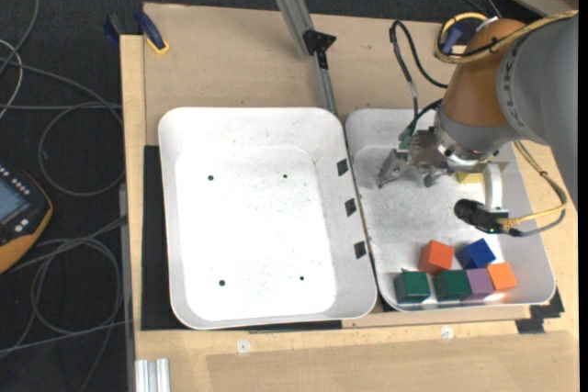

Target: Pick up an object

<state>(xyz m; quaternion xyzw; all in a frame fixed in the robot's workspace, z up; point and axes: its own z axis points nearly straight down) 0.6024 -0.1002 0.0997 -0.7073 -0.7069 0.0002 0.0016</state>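
Several small blocks cluster in the near right corner of the right bin (401, 225): an orange-red block (437, 255), a blue block (479, 252), an orange block (502, 275), a purple block (480, 282) and two green blocks (451, 285) (413, 286). My gripper (407, 172) hangs over the far half of that bin, well behind the blocks. It is open, its fingers are spread and nothing is between them. A pale yellow piece (469, 183) peeks out from under the wrist.
The left bin (248, 216) lies beside the right one, with a shared ridge carrying black clips (350, 207). A slanted metal pole (285, 5) rises at the back. A black cable (404, 60) and a yellow cable (542, 214) trail from the wrist.
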